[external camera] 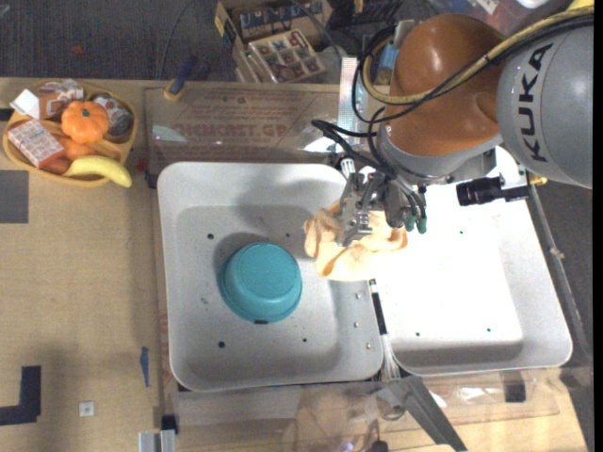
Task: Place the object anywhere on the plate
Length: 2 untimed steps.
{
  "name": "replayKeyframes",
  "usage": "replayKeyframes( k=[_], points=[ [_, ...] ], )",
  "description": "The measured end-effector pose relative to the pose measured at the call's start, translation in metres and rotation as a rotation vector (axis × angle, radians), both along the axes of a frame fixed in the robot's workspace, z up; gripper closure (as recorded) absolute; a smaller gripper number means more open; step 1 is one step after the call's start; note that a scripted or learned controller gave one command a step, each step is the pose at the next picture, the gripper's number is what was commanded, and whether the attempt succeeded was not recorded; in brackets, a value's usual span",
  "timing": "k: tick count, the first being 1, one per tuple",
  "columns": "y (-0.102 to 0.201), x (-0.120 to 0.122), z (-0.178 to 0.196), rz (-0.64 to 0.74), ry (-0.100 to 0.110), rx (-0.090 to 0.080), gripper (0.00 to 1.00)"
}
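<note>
the gripper [363, 222] hung over an orange cloth [363, 238], jaws' state unclear; carrying it leftward to the teal plate [262, 282] needed a firm pinch.

The two bins [188, 215] are plain white, dotted with a few small dark specks. Left of the end effector [377, 217], the plate [261, 281] is solid teal. The object [334, 243] just under the end effector is pale orange and yellowish, with no clear pattern. The end effector itself is grey metal with dark green tips. Above it the arm [556, 92] is grey, with black lettering and a glossy orange band [443, 64]. The counter [66, 290] is tan.
</note>
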State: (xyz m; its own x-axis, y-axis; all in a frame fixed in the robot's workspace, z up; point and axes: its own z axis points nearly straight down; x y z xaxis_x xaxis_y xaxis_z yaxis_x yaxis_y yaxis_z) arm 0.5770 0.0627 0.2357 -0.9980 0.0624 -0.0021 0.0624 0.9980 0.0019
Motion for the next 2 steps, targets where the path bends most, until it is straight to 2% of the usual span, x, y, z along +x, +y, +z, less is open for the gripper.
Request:
replayKeyframes(
  k=[1,2],
  points=[
    [0.0412,-0.0273,-0.009,0.065,0.0,0.0,1.0],
    [0.0409,-0.0272,-0.0089,0.064,0.0,0.0,0.0]
  ],
)
